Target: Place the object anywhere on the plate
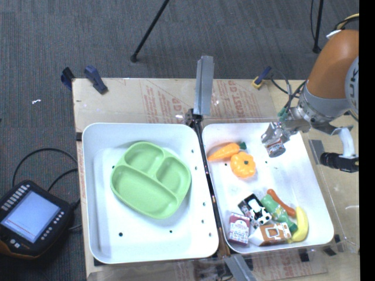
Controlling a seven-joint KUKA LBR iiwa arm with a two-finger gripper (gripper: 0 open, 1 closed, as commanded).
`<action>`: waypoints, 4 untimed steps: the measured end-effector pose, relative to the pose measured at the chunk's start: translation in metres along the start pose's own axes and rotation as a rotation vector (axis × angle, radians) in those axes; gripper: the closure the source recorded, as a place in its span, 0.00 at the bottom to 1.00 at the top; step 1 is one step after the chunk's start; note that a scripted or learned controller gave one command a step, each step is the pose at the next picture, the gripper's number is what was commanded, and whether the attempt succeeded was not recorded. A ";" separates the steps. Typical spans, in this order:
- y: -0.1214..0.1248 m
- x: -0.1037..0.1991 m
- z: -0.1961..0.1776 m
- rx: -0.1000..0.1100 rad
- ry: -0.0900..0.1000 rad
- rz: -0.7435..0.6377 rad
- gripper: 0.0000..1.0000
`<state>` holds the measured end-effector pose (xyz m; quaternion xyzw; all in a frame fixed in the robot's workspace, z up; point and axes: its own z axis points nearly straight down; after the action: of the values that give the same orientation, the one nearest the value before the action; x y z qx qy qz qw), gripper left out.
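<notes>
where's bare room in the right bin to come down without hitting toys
Bare floor lies right of the pumpkin, below the gripper, out to the right bin wall. The near corner is crowded: cartons, banana. The carrot sits far left.

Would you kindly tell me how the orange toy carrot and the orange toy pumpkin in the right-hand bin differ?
The long orange toy carrot is slender and tapered; the round orange toy pumpkin is squat and lobed. The carrot lies flat with its green top toward the pumpkin; the pumpkin sits with its green stem at the top. The carrot lies nearer the divider between the bins; the pumpkin is closer to the bin's middle. Both are orange with green tops and rest in the right white bin.
</notes>
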<state>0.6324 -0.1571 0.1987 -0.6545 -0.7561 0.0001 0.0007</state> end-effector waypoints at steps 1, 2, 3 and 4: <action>-0.024 0.055 0.039 0.004 0.001 -0.006 1.00; -0.004 0.141 0.012 0.000 0.000 -0.175 1.00; -0.002 0.219 0.013 0.003 0.000 -0.356 1.00; -0.002 0.219 0.013 0.003 0.000 -0.355 0.00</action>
<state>0.5993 0.0591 0.1864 -0.5108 -0.8597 0.0008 0.0016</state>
